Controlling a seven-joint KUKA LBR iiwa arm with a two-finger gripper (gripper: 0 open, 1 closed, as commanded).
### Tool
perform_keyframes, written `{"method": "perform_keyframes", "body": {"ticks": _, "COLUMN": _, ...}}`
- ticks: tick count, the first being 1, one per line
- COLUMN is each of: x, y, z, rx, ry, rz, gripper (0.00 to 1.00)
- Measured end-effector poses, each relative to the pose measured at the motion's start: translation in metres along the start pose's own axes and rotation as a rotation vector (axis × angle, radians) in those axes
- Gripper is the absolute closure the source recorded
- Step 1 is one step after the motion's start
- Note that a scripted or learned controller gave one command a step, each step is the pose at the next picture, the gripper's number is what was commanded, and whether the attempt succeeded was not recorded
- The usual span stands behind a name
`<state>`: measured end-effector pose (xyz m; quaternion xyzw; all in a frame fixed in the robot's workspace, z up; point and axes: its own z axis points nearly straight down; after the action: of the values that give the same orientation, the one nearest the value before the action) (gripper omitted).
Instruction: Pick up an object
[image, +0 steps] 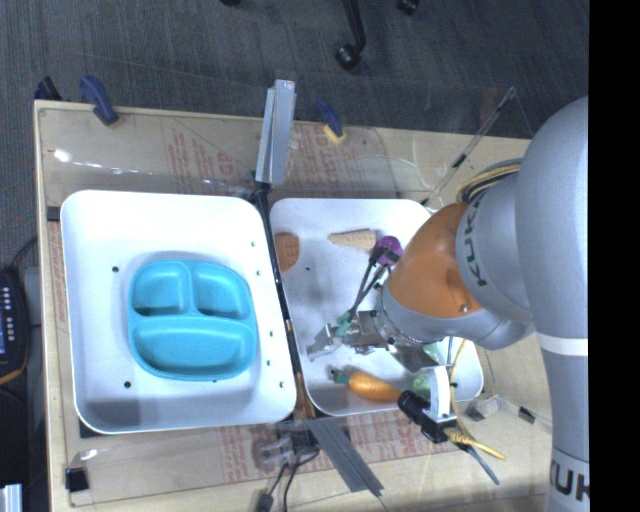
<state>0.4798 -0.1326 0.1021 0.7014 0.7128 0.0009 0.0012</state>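
White bins: two side by side on the bench (150, 450); left bin (90, 300) at frame centre-left, right bin (310, 225) at centre-right.
Left bin: holds a blue divided tray (190, 320), lying flat in the middle.
Right bin: a carrot (372, 386) lies near its lower edge; a tan piece (350, 238) lies near the upper wall; a brown piece (287, 250) sits at its upper left, close to the wall between the bins; a purple bit (388, 246) shows by the arm's orange band.
Arm (520, 250): reaches in from the right and covers the right half of the right bin.
Tool (325, 342): low over the middle of the right bin, just above the carrot and apart from it; whether its fingers are spread or pressed together cannot be told.
In the way: cables (365, 285) run from the purple bit down to the tool.
Around: blue clamps (98, 100) on the bench's upper edge; a grey bar (274, 130) stands at the top between the bins.
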Motion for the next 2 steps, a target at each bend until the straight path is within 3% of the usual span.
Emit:
{"method": "perform_keyframes", "body": {"ticks": 1, "x": 0.0003, "y": 0.0014, "z": -0.0096, "rx": -0.001, "ry": 0.0, "rz": -0.004, "gripper": 1.0}}
{"method": "perform_keyframes", "body": {"ticks": 2, "x": 0.0004, "y": 0.0014, "z": -0.0096, "rx": -0.001, "ry": 0.0, "rz": -0.004, "gripper": 0.0}}
